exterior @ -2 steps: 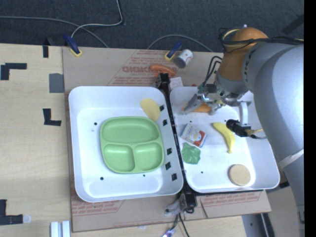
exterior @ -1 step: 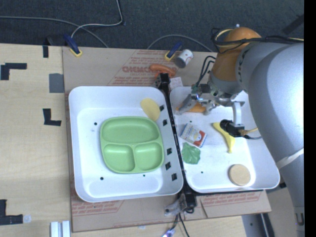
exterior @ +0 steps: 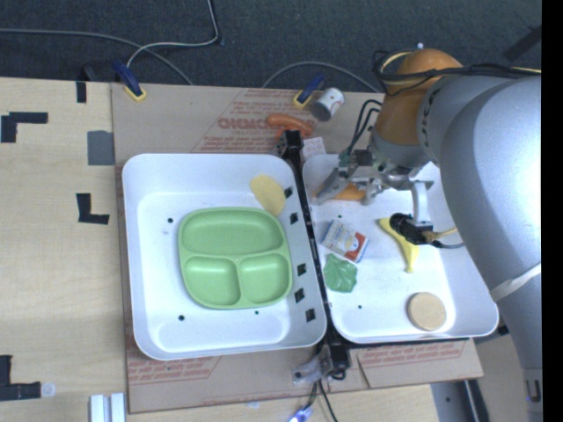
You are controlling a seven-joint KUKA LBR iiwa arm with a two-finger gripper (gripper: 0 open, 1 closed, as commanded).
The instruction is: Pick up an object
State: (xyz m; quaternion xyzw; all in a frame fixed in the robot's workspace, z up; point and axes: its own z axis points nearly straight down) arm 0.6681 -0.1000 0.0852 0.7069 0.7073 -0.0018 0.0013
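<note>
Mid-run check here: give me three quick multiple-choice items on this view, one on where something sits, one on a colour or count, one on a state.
1. Where is the green divided plate?
A. in the left bin
B. in the right bin
C. on the bench outside the bins

2. How many compartments does that plate have?
A. two
B. three
C. five

3. How does the banana lie?
A. lifted clear between the gripper's fingers
B. resting on the right bin's floor
C. lying on the green plate

Answers:
1 A: the plate lies in the left bin, near the yellow piece by the divider.
2 B: one wide section along the top and two smaller ones below.
3 B: it lies in the right bin, above the tan round disc, while the gripper works farther up by an orange item.
</note>
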